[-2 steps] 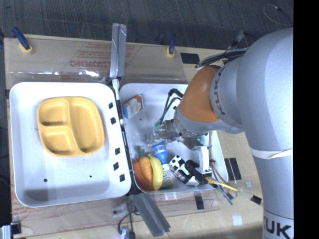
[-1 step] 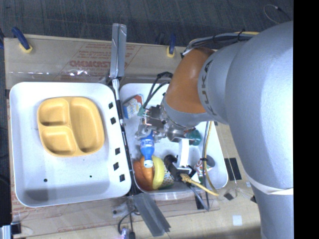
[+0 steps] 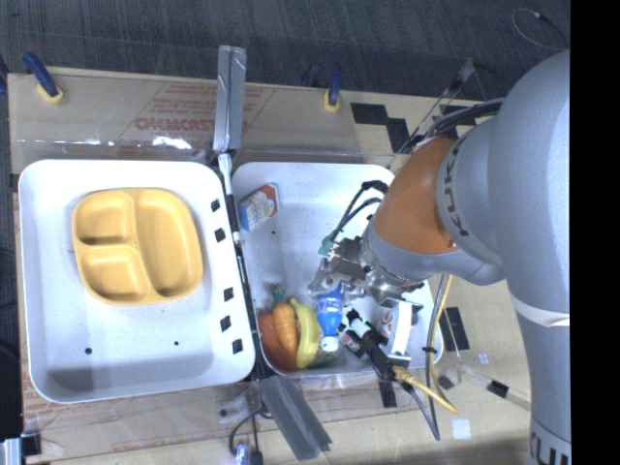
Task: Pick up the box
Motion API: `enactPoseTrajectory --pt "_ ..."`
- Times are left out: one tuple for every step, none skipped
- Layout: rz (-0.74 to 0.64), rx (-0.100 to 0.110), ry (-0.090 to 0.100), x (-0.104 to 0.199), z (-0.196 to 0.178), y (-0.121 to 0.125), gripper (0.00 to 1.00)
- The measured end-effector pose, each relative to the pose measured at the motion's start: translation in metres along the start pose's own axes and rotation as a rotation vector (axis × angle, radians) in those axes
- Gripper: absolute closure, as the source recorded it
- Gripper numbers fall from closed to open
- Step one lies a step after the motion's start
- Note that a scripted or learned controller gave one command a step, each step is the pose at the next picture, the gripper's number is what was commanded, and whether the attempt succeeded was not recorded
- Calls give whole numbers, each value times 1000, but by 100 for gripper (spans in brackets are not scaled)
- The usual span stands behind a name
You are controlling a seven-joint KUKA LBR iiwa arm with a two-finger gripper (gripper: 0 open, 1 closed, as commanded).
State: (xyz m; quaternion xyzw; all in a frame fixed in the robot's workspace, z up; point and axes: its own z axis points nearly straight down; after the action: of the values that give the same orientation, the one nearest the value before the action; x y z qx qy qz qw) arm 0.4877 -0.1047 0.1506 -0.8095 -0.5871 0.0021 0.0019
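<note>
Grey arm reaching in from right, claw [image 3: 341, 277] lowered, wrist bent

The arm [image 3: 528, 177] is built of thick, rounded links with a smooth light-grey shell, and a glossy orange band [image 3: 417, 201] wraps it just above the wrist. Thin black cables [image 3: 360, 201] loop out from under the orange band and run to the wrist. The gripper [image 3: 339, 274] is a cluttered block of bare silver metal with small dark fittings, too tangled to make out in detail.
</note>
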Motion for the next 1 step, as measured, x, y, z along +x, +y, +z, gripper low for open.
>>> enactPoseTrajectory --pt "356 -40 21 -9 40 6 100"
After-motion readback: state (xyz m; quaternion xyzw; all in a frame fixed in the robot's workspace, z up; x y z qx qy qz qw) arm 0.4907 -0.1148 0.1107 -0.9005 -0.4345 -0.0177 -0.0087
